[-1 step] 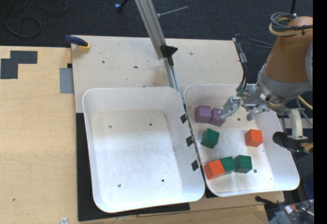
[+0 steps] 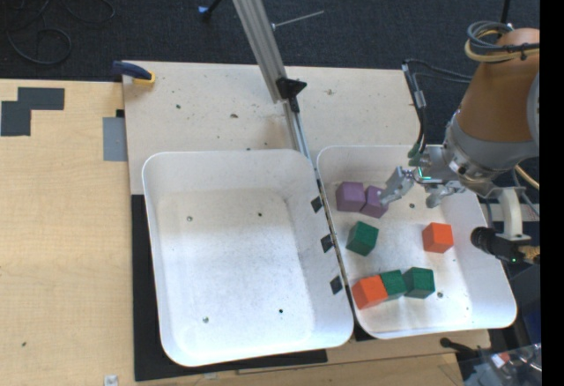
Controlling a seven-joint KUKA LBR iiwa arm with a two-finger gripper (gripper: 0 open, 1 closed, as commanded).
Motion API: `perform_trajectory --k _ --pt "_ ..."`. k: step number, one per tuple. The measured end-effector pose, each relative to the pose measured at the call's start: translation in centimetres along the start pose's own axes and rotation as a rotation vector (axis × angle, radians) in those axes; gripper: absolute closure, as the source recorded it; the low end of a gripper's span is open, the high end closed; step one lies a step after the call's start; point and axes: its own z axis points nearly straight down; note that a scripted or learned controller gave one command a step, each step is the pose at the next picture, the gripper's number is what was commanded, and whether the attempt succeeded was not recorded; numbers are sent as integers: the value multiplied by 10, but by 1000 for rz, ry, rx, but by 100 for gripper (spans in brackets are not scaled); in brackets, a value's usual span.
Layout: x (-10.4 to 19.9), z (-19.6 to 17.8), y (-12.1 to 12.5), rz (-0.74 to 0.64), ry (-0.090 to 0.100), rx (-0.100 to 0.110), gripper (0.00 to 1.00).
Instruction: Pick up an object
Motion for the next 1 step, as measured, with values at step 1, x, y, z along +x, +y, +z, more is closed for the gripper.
perform_trajectory --k 1 --pt "7 54 7 1 0 6 0"
